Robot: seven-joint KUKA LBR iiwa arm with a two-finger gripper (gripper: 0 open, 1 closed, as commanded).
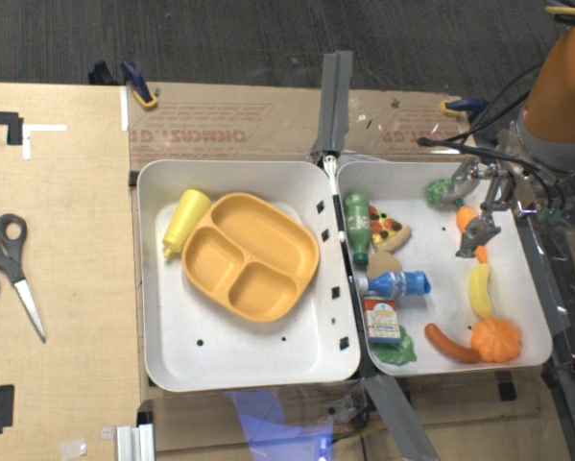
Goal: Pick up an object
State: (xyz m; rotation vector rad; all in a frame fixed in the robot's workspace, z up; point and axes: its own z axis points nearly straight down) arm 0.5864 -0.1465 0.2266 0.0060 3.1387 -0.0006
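At the right of the frame, the gripper (475,230) hangs over the right bin (441,307); whether its fingers are spread I cannot tell. A small orange piece (467,217) sits beside them, the banana (480,290) just below. Descending between them risks nudging both away.

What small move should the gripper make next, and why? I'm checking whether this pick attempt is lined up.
Probably lower straight down. The gripper hangs in the right bin just above a small orange piece, with the banana below it. Nothing shows between its fingers.
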